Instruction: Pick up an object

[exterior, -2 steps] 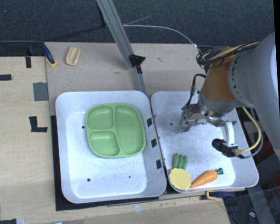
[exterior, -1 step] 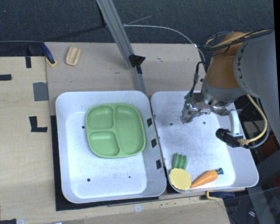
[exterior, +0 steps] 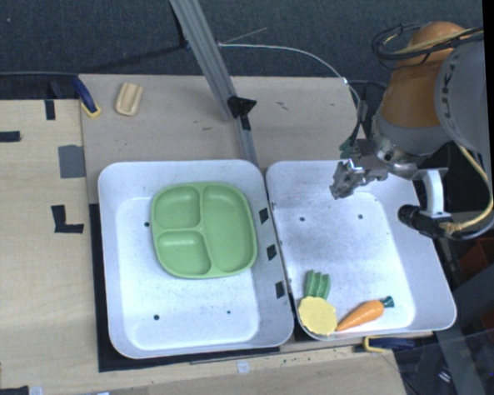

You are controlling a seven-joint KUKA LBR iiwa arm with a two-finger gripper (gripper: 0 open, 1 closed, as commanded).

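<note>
Three small toys wait in the right bin

Three candidates lie bunched at the near edge of the right bin (exterior: 361, 227): a carrot (exterior: 360, 314), a yellow disc (exterior: 318, 316) and a small green bunch (exterior: 317, 284) just behind the disc. My gripper (exterior: 346, 180) hangs over the far side of that bin, well apart from all three, with nothing in it; whether it is spread or closed I cannot tell.

I judge the carrot the best choice. It looks like a light, stiff plastic toy, likely smooth and a bit slippery, tapering toward the disc. I would take it across its thick middle, away from the narrow tip. The disc lies flat and looks hard to get under. The left bin (exterior: 124, 242) carries a green divided plate (exterior: 204, 229).
</note>
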